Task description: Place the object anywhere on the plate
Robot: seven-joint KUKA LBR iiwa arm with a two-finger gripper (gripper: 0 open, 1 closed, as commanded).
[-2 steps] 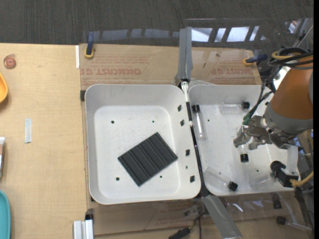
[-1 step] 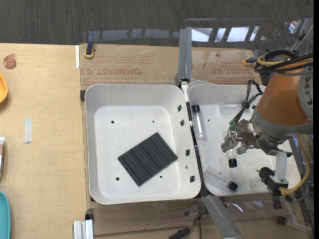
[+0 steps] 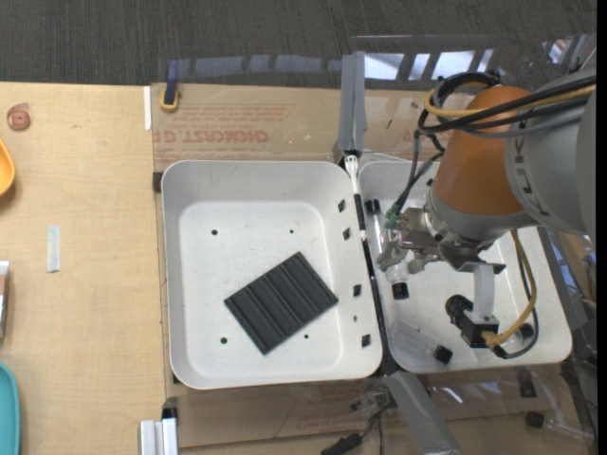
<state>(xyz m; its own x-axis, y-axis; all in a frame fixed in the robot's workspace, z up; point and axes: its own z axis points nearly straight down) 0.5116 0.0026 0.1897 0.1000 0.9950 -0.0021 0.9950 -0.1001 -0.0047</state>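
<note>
The tool (image 3: 396,250) hangs low over the left part of the right bin (image 3: 561,347), close to the wall it shares with the left bin (image 3: 178,282). The wrist above covers much of it, so I cannot tell whether it is wide, narrow or holding anything. Just below the tool a small black block (image 3: 400,290) lies on the bin floor, apart from it. A second small block (image 3: 443,354) lies nearer the bin's front rim. Between them, to the right, a black fitting (image 3: 465,313) sits at the end of a yellow cable (image 3: 527,297) that loops down from the arm (image 3: 555,173).

The arm's orange band (image 3: 474,154) stands over the middle of the right bin.

In the left bin the plate (image 3: 282,301), dark, ribbed and rectangular, lies flat and turned at a slant, slightly toward the front right. Nothing rests on it.

Both bins sit on brown cardboard (image 3: 237,121). To the left the pale bench (image 3: 76,207) carries a small grey strip (image 3: 53,249).
</note>
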